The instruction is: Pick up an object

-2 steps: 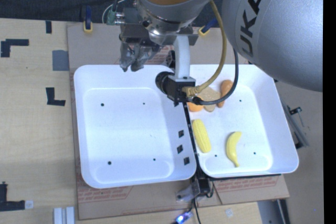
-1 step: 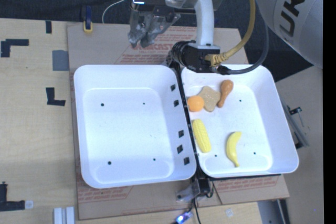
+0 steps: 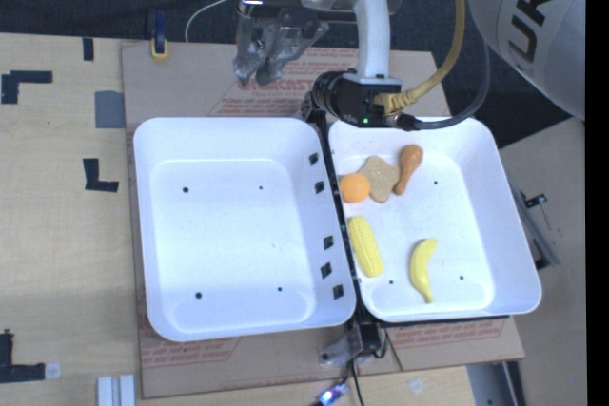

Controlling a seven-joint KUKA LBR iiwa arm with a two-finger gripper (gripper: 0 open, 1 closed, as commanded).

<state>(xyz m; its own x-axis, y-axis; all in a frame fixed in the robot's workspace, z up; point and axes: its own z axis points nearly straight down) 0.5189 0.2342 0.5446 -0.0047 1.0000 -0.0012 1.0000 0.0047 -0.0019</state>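
Objects sit in right bin (image 3: 476, 204), right of frame centre: orange ball (image 3: 354, 189) touching tan cracker-like piece (image 3: 380, 177), brown drumstick (image 3: 408, 166) just beside it, corn cob (image 3: 364, 245) near divider, banana (image 3: 422, 269) lower right. Left bin (image 3: 228, 233) alongside, rims meeting at middle. Gripper (image 3: 262, 62) hangs at upper centre of frame, above cardboard (image 3: 190, 81) beyond left bin's far rim (well apart from toys), nothing between fingers; spread or pressed together — cannot tell from this angle.
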